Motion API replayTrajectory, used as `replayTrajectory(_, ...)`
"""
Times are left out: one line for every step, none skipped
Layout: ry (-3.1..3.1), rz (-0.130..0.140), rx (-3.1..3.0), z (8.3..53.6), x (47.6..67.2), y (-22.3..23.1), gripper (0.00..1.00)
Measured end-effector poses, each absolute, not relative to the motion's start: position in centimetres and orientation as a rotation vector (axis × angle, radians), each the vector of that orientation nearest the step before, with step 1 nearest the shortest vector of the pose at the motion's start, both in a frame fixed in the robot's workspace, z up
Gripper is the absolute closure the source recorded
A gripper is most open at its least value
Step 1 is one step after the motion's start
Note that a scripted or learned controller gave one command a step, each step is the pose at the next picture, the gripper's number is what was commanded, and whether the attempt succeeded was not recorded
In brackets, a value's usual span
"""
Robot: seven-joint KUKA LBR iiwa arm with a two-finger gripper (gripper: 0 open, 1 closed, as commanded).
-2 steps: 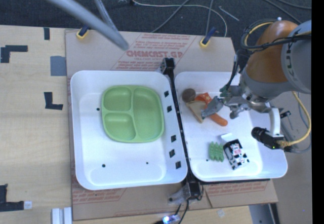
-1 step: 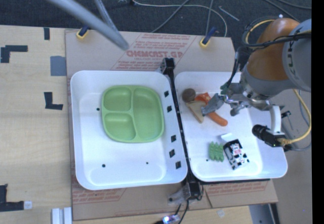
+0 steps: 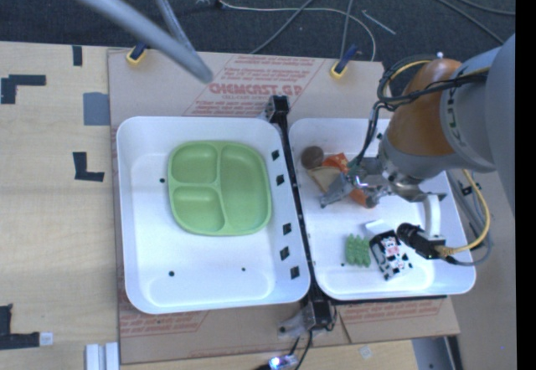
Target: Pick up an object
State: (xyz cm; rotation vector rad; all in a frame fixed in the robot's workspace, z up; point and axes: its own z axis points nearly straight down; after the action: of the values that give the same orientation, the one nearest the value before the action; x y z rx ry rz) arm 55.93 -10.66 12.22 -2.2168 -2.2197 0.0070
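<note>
My gripper [image 3: 345, 190] is low in the right bin [image 3: 452, 280], near its upper left part. Just up and left of it lie a small brown round object [image 3: 312, 157] and an orange object [image 3: 337, 162], the orange one close against the gripper. A green studded block [image 3: 358, 250] and a black-and-white object [image 3: 390, 254] lie below the gripper, apart from it. The grey wrist with its orange band [image 3: 419, 121] hides the bin floor to the right. Nothing can be seen held in the gripper.
The left bin [image 3: 138, 259] holds a green divided plate [image 3: 220, 188]. A black divider [image 3: 289, 192] runs between the bins. Cables trail from the arm over the right bin's right side [image 3: 469, 234]. A grey pole [image 3: 109, 4] crosses the top left.
</note>
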Motion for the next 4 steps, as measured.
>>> replayTrajectory(-2.223,0.003,-2.220,8.3,55.9,-10.6,0.00)
replayTrajectory(-2.226,0.002,-2.220,9.5,56.0,-10.6,1.00)
replayTrajectory(-2.224,-0.003,-2.221,13.7,55.9,-10.6,1.00)
replayTrajectory(-2.227,-0.005,-2.222,19.1,56.9,-10.0,1.00)
